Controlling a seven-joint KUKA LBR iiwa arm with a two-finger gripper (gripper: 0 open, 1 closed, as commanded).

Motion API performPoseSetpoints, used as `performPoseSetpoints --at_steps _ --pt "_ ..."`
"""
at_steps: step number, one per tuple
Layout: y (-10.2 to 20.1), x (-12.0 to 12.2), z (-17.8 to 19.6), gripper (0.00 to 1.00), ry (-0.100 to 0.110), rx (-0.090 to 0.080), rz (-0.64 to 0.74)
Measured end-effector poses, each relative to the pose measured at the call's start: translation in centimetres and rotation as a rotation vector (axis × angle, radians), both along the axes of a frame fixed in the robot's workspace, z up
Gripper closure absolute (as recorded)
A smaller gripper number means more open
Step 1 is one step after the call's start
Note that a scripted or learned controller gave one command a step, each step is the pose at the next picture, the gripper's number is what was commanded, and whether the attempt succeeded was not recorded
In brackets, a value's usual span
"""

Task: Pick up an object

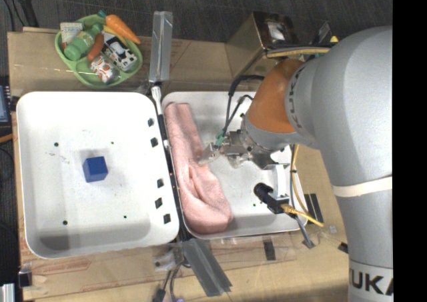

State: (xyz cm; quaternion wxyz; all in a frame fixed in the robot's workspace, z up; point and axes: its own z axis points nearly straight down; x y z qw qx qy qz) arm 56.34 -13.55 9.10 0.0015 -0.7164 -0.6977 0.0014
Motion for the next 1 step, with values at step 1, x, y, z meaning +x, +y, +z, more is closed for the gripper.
performPoseSetpoints --at_steps 1 --pt "4.22 7.48 0.14 0.00 -0.002 0.001 0.068"
